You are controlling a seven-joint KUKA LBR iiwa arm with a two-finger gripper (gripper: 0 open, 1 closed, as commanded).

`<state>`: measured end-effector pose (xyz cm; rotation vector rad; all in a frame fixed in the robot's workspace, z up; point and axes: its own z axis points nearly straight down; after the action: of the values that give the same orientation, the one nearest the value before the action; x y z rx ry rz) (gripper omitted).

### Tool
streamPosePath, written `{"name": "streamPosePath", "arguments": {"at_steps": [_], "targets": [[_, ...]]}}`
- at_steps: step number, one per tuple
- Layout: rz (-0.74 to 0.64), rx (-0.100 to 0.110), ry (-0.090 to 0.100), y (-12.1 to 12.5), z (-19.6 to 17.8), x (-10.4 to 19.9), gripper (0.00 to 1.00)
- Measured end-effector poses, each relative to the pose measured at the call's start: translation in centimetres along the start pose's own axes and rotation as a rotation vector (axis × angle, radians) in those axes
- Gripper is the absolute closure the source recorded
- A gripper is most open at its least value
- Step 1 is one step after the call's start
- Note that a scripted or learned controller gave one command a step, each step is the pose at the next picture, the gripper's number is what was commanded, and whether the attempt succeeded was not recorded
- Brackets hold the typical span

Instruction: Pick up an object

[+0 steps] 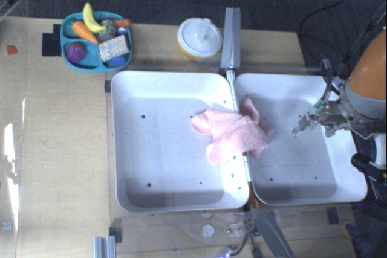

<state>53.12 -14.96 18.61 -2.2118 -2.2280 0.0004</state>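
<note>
Pink cloth (233, 135) lies crumpled across the divider between the two white bins, most of it in the left bin (151, 190), one corner spilling into the right bin (290, 190). It looks light, soft and floppy, so it should bunch under a pinch; a raised fold near the divider seems the best place to take it, though the ridge beneath could block a deep reach. The gripper (300, 125) hangs over the right bin, well apart from the cloth, with nothing in its grasp; how wide the jaws stand I cannot tell. Beyond the bins on the tabletop (54, 148) sit a blue tray (91, 65) of toy food and a lidded yellow cup (199, 38), both clear of the cloth.
</note>
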Motion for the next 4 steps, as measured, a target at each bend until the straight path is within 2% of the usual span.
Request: {"name": "streamPosePath", "arguments": {"at_steps": [1, 2, 3, 4], "targets": [[-0.005, -0.001, 0.001, 0.3, -0.8, 0.1, 1.00], [0.251, -0.014, 0.000, 2.2, 9.5, 6.0, 1.00], [-0.044, -0.018, -0.004, 4.8, 9.5, 0.8, 1.00], [-0.044, -0.016, -0.003, 4.7, 9.7, 0.9, 0.00]]}}
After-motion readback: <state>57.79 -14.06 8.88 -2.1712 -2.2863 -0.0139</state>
